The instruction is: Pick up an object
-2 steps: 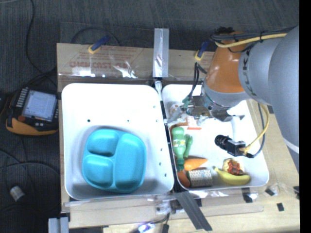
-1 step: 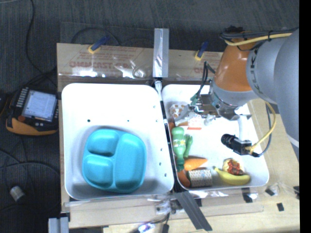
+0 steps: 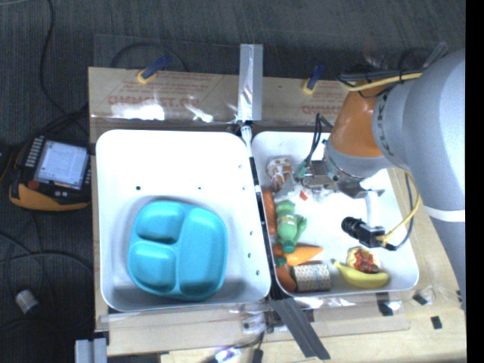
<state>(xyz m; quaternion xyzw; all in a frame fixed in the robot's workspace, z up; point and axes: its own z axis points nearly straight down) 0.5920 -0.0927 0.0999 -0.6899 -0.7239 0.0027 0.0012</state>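
Note:
The right bin holds several toy items along its left side and front. A patterned white cup lies at the back left, with a green bottle below it and an orange carrot further forward. A grey ribbed cylinder and a yellow banana lie at the front, and a red piece rests on the banana. My gripper hangs low inside the right bin, just right of the cup and above the bottle. A small red bit lies under it.
The left bin holds a blue compartment plate. The arm's grey body covers the right bin's back right corner. A black part on a yellow cable hangs over the bin's middle. A handheld device lies left of the bench.

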